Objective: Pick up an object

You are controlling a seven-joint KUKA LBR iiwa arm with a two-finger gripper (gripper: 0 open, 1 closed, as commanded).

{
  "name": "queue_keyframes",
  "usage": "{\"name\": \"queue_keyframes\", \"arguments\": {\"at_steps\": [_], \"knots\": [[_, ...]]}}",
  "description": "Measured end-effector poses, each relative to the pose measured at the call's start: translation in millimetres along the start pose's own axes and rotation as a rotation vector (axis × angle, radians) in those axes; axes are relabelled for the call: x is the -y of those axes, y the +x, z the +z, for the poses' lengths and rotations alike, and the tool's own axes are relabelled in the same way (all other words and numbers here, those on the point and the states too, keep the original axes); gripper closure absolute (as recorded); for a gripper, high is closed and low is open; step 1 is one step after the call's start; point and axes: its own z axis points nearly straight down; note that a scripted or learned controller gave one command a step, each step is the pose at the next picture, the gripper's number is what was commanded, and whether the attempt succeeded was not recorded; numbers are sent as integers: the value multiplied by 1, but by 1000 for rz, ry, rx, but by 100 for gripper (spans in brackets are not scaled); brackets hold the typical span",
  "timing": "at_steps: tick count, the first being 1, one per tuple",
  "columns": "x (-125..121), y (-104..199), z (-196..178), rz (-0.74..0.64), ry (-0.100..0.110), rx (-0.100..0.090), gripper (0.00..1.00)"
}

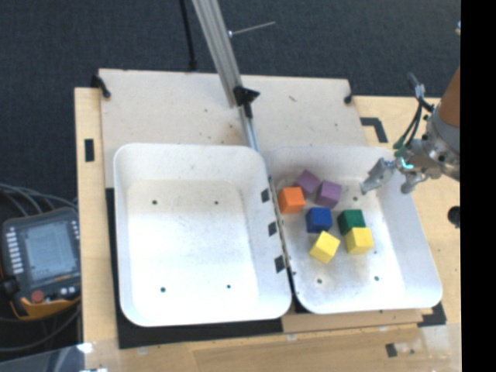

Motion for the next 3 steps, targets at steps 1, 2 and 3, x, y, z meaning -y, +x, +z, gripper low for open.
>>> {"name": "queue_keyframes", "arguments": {"at_steps": [1, 2, 3], "knots": [[-1, 0, -3, -1, -5, 1, 0], [-3, 1, 40, 2, 0, 1, 0], [-5, 1, 103, 5, 2, 1, 0]]}}
